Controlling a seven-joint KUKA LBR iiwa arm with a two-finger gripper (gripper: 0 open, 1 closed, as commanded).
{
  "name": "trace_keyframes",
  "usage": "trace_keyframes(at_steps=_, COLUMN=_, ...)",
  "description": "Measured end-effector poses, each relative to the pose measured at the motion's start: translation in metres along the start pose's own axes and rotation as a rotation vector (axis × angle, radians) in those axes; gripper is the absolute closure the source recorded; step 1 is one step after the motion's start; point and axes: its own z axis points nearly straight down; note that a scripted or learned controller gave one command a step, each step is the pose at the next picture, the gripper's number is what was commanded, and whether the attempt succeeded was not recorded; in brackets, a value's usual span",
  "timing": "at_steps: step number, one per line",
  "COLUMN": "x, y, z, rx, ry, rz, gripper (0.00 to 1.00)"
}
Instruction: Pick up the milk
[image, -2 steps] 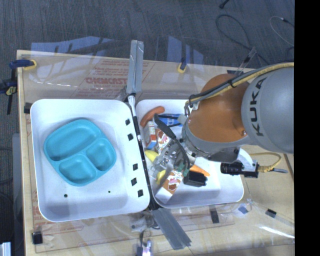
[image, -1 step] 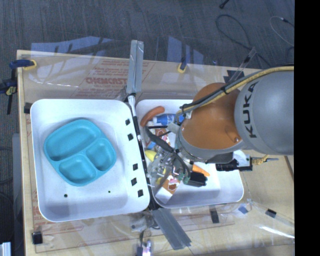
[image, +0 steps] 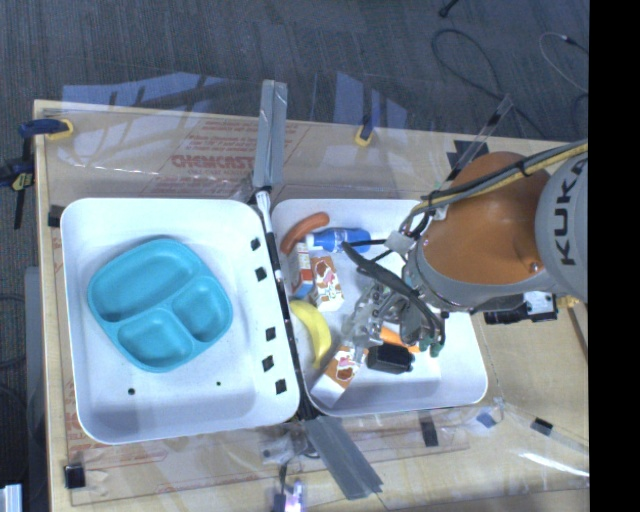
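Grey arm (image: 500, 240) with its orange band, nearest the camera, enters from 3 o'clock over the right bin (image: 465, 385). Left bin (image: 90, 400) holds a blue three-compartment tray (image: 160, 300). Gripper (image: 385, 325) hangs low in the right bin; whether it is released or clenched cannot be told. Milk carton (image: 323, 280) lies at 10 o'clock from the gripper, apart from it, between a sausage (image: 303, 230) and a banana (image: 315, 330). Both bins rest on the surface (image: 150, 140).
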Motion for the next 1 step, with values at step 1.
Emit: trace_keyframes(at_steps=1, x=-0.0172, y=-0.0126, z=0.0065, rx=0.000, ry=0.000, rz=0.214, gripper=1.00)
